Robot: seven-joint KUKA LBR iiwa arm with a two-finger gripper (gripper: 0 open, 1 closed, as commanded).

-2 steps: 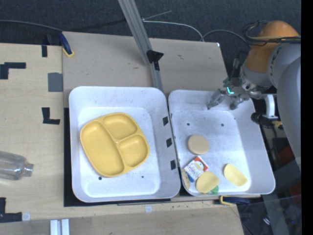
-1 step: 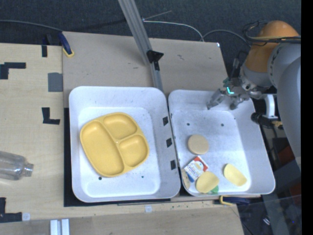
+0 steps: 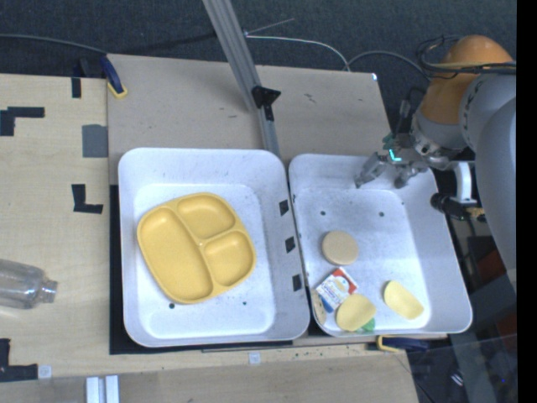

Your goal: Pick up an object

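Observation:
In the right bin [image 3: 436, 250], a round tan disc [image 3: 340, 247] lies near the middle. A small red and white packet [image 3: 333, 290] sits at the front left, touching a yellow rounded piece [image 3: 356, 312]. Another yellow piece [image 3: 403, 300] lies at the front right. My gripper [image 3: 384, 176] hovers over the bin's far edge, well behind the disc. It is open, its fingers spread, and nothing is between them.
The left bin [image 3: 134, 175] holds a yellow divided plate [image 3: 195, 246]. A metal pole [image 3: 239, 49] slants over the bench behind the bins. A clear bottle [image 3: 21, 284] lies at the far left. The arm's orange band [image 3: 470, 53] rises at the right.

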